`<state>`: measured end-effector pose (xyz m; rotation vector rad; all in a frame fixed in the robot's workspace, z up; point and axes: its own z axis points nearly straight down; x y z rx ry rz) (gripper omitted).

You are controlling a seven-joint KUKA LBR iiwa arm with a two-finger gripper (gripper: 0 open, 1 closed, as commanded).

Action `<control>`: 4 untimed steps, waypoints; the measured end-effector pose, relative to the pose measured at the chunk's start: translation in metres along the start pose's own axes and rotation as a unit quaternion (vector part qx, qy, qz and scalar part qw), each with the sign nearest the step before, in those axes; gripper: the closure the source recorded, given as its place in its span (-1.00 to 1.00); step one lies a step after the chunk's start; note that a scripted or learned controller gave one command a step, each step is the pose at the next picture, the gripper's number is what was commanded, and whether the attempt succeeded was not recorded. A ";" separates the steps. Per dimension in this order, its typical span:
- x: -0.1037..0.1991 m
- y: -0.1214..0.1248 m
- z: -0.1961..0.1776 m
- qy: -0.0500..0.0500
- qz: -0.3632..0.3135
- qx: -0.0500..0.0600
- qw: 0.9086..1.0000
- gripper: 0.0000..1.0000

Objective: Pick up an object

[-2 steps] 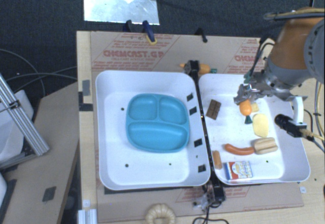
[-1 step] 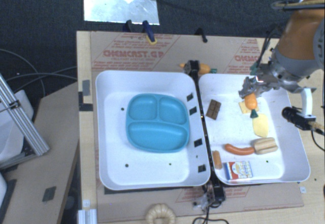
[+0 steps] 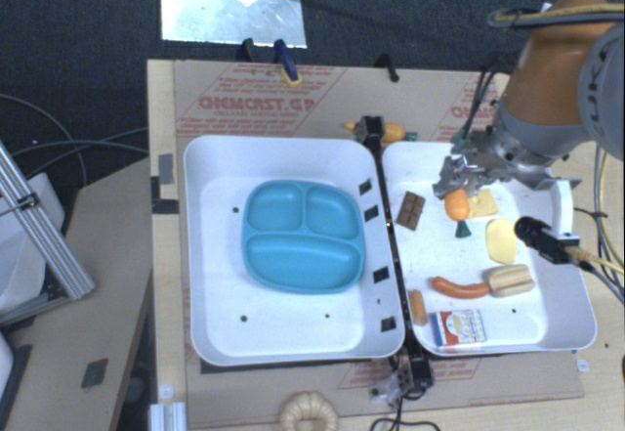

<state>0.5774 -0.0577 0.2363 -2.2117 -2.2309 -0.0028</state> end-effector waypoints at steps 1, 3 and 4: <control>0.058 -0.022 0.006 0.000 0.000 0.001 1.000 1.00; 0.108 -0.048 0.022 0.000 0.001 0.000 1.000 1.00; 0.105 -0.049 0.002 0.000 0.002 -0.001 1.000 1.00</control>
